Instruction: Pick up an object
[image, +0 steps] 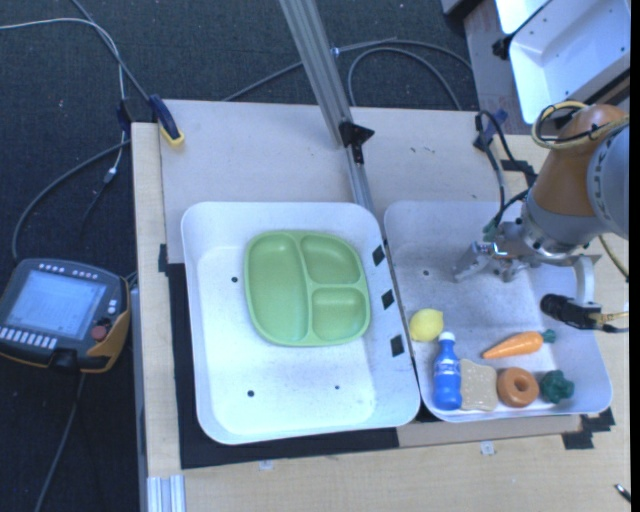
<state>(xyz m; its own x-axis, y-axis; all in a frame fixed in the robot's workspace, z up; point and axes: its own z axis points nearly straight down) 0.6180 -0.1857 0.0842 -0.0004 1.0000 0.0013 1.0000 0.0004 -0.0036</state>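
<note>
My gripper (489, 264) hangs over the back part of the right bin (440, 232), open, with nothing between its fingers. Toys lie along that bin's front: a yellow lemon (427, 323), a blue bottle (446, 372), a slice of bread (479, 386), a brown donut (518, 386), an orange carrot (514, 345) and a green broccoli piece (555, 385). The gripper is well behind all of them, closest to the carrot and the lemon. A green divided plate (305, 288) rests in the left bin (215, 330).
A slanted metal pole (325, 75) crosses the back of the bench and ends between the bins. Cables hang by the arm's wrist (565, 185). A teach pendant (55, 315) lies on the floor at the left. A blue and yellow clamp (166, 121) sits at the bench's back left corner.
</note>
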